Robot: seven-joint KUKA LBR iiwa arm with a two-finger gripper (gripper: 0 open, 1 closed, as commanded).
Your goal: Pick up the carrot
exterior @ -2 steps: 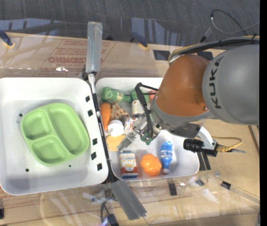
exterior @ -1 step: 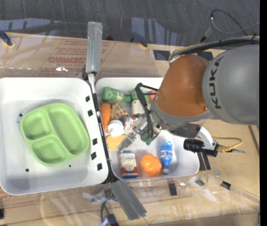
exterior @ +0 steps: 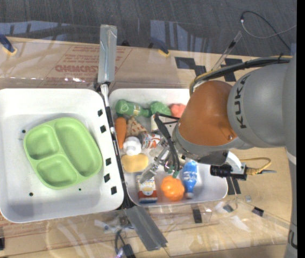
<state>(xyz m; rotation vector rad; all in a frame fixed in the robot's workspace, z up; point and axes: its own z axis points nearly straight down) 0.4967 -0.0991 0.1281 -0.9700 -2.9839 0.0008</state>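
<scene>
The carrot (exterior: 120, 131) lies in the right bin (exterior: 217, 190), close along the bin's left wall, with its long side running up and down the view. Nothing is touching it from above, and the gripper (exterior: 160, 163) is not on it. The gripper hangs to the right of the carrot, over the middle of the heap of toys, and its thin metal parts point down and left toward the pile. I cannot tell if its fingers are apart or together, because they are small and mixed up with the things under them, and I see nothing held between them. The big grey arm (exterior: 262, 109) with the orange band (exterior: 208, 114) comes in from the right of the carrot and covers much of that side of the bin. Just right of the carrot sits a small white round thing (exterior: 132, 144), and below that, a pale yellow piece (exterior: 134, 163) lies near the carrot's lower end. Above the carrot there is a green bumpy toy (exterior: 125, 108), and further right of it another green piece (exterior: 160, 109) and a pink one (exterior: 177, 110) beside the arm. Down and right of the carrot, near the bin's bottom wall, there is a small red and white box (exterior: 147, 190), an orange ball (exterior: 172, 188) touching it, and a blue and white bottle (exterior: 190, 176) just beside the ball. To the left of the carrot, past the wall between them, the left bin (exterior: 7, 144) holds a green plate (exterior: 62, 152) with three parts.
</scene>
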